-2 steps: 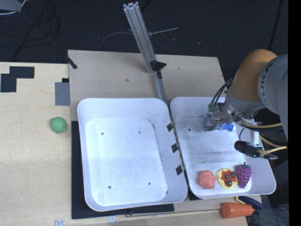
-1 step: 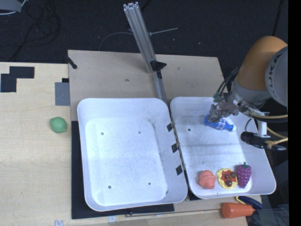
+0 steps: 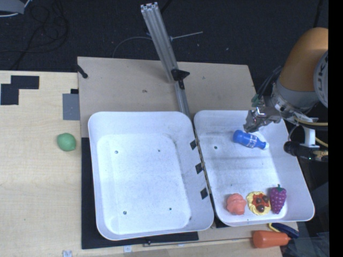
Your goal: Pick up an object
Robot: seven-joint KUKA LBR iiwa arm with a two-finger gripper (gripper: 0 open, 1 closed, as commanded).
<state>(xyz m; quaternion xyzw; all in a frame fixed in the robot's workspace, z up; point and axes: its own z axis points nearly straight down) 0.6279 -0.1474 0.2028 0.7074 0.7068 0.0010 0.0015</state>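
Blue plastic bottle-shaped toy (image 3: pixel 249 140) is lying on its side in the right white bin (image 3: pixel 300 189), just below the gripper (image 3: pixel 253 125), probably the pick target, though whether the jaws are standing wide or narrow I cannot tell.

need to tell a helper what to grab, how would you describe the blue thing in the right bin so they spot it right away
Look in the right-hand white bin, upper half, just below the gripper. The blue bottle lies on its side there, alone. The pink lump, yellow piece and purple grapes sit along the near edge; it is the only blue item.
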